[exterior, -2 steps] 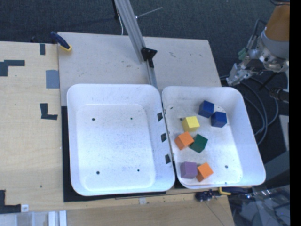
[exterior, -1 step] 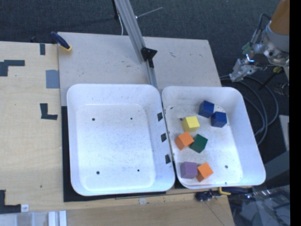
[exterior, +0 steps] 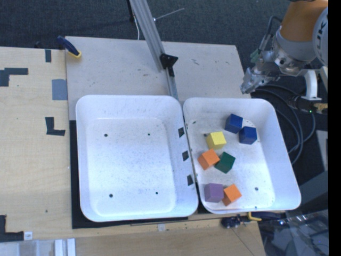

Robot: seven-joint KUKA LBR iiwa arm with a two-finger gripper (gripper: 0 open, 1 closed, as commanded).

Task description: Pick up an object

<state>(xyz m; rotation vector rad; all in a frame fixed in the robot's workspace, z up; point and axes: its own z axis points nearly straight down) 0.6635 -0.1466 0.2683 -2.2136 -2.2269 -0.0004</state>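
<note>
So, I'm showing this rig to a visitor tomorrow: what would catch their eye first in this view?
Probably the cluster of coloured blocks in the right bin: two blue cubes near its far side, a yellow cube, an orange one touching a dark green one, and a purple cube beside a second orange block near the front. Next, the arm's orange band at upper right, with the gripper just beyond the bin's far rim.
</note>
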